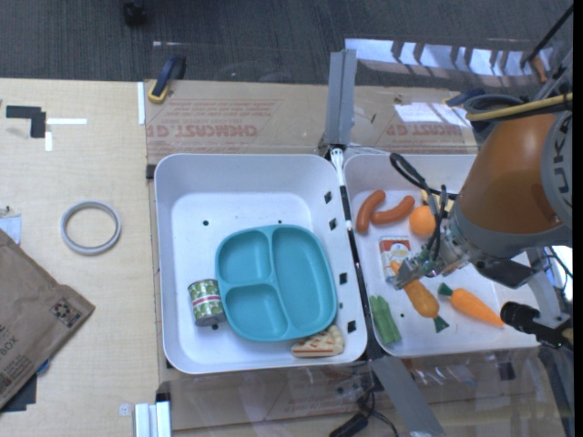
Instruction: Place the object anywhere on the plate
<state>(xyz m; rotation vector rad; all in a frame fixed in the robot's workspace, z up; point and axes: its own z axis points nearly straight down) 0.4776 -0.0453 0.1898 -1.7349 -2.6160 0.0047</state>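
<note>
Gripper [412, 273] sits right over a carrot [422, 298], far from the plate [275, 282]

Overhead view of the work area. Dark grey carpet [273, 16] runs across the 12 o'clock edge, where a black chair castor [135, 13] stands. A pale wood-grain bench [73, 153] fills the 9 o'clock side and carries a roll of tape [91, 227], black and white tape marks [36, 121] and a brown cardboard box [27, 321] at 8 o'clock. Flattened printed cardboard [237, 116] lies toward 12 o'clock. Lighting is even and diffuse.
</note>
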